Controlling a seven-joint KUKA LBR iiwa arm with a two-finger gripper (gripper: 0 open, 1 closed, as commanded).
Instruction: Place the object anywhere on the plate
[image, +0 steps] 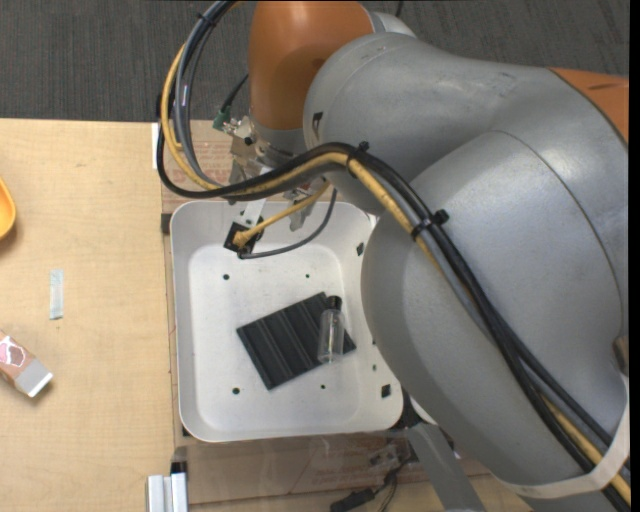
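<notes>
A black ribbed rectangular piece (288, 341) lies flat and turned at an angle in the middle of the white bin (200, 400). A small clear tube-like object (328, 334) rests on its right end. The grey arm with its orange band reaches in from the right and covers the bin's right side. My gripper (243, 140) sits under the orange band, above the bin's far rim and well away from the black piece. Yellow and black cables (270, 222) hang from the wrist into the bin's far end.
On the wooden bench left of the bin lie a small grey strip (56, 295) and a red and white packet (22, 366). An orange rim (5, 212) pokes in at the left edge. A metal bracket (166, 491) stands at the bin's near-left corner.
</notes>
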